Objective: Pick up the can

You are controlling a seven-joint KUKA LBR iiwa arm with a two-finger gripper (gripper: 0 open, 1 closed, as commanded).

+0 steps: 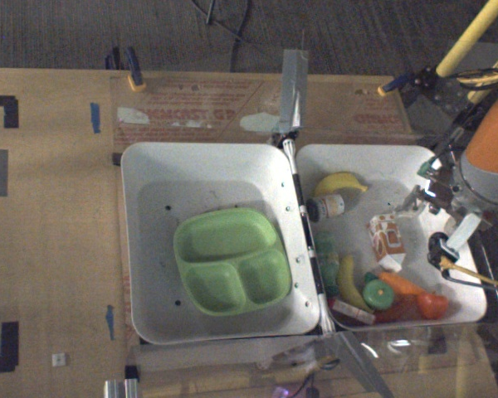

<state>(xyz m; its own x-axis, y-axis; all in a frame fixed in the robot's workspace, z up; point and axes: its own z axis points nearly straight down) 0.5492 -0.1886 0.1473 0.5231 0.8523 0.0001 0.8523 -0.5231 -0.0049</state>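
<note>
Over the right bin's (pixel 361 150) far-right side, the claw (pixel 426 192) hangs at the end of the arm (pixel 490 152), which leans in from the right with its orange band high above the rim; whether the claw is apart or together I cannot tell from this slant, and no thing shows in its grip. Just left of it lies a red-and-white carton (pixel 386 239); further left, close to the wall shared with the left bin (pixel 149 189), the likeliest can (pixel 332 206) is a pale-labelled cylinder on its side, just under a banana (pixel 340 182) and well apart from the claw. The step, I judge, is the approach; it wants a level carry leftward above the carton, the wrist turned so the claw closes across the can's round body, then a straight drop; a glancing touch would probably roll it toward the wall or the banana. The left bin holds a green tray (pixel 232 259); the counter (pixel 50 222) lies beyond.
</note>
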